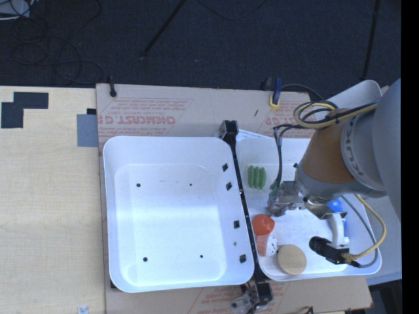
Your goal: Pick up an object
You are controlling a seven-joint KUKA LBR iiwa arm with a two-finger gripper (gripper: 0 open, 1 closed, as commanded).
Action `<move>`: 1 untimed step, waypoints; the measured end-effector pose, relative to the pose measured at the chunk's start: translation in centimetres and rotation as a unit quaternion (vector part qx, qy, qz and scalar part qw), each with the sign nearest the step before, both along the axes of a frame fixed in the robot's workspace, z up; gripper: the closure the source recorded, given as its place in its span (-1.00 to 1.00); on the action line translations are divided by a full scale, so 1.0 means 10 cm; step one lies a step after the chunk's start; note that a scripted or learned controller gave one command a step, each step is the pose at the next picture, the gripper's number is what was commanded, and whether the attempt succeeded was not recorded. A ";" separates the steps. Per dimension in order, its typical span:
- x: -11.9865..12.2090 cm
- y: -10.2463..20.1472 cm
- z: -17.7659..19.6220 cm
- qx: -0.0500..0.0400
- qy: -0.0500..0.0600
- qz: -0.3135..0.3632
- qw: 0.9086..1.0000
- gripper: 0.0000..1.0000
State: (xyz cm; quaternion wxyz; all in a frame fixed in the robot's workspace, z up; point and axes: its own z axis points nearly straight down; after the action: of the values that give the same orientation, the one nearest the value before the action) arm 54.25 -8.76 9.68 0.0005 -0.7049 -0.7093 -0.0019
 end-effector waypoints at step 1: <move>-0.11 0.56 0.96 0.000 -0.001 0.000 1.000 1.00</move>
State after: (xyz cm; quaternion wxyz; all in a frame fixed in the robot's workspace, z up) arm 53.20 -3.11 19.28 -0.0006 -0.7051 -0.7091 -0.0025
